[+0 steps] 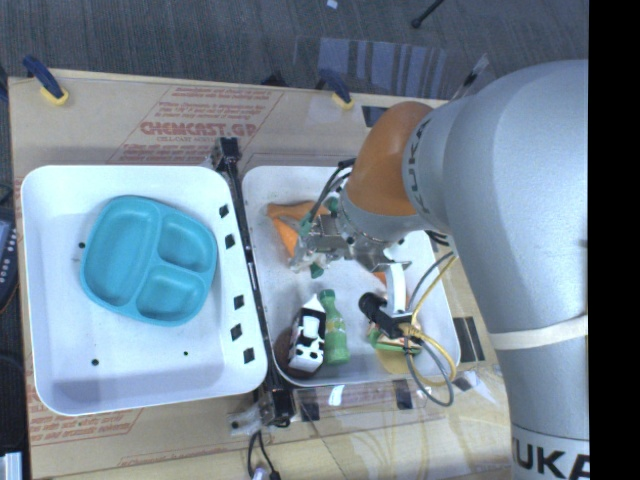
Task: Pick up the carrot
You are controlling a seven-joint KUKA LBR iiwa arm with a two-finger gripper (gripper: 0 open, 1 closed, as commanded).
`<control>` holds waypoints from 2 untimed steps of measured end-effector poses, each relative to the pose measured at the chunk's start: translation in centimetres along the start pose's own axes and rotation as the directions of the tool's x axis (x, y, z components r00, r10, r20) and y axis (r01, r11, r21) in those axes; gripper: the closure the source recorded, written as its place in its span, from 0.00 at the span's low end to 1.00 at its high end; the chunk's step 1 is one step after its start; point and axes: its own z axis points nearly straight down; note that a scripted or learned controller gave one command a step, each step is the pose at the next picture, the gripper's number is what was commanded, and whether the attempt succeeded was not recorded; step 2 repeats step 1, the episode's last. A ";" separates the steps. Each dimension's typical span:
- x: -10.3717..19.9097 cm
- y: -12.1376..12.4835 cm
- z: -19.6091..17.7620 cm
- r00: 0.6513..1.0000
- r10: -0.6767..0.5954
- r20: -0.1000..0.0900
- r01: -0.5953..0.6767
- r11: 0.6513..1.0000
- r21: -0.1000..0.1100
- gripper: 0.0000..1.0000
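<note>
I see the arm (520,218) reaching in from the right over the right bin (262,183), its orange band (385,163) above the wrist. The gripper (318,243) hangs low over the bin's upper middle, just right of the carrot (288,220). The carrot lies in the upper left part of that bin, near the divider between the bins, with its orange body partly hidden by the gripper hardware. From here I cannot tell how the gripper is set, nor whether it touches the carrot. Lower in the same bin lie a black-and-white cow toy (308,340) and a green piece (333,333) just beside it. The left bin (40,268) holds a blue plate (148,259).
</note>
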 end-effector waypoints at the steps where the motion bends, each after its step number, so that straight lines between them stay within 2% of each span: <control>1: 7.8 0.3 -9.4 0.979 0.202 -0.005 -0.202 0.979 -0.012 1.00; 2: 7.8 0.3 -9.4 0.979 0.202 -0.005 -0.202 0.979 -0.012 1.00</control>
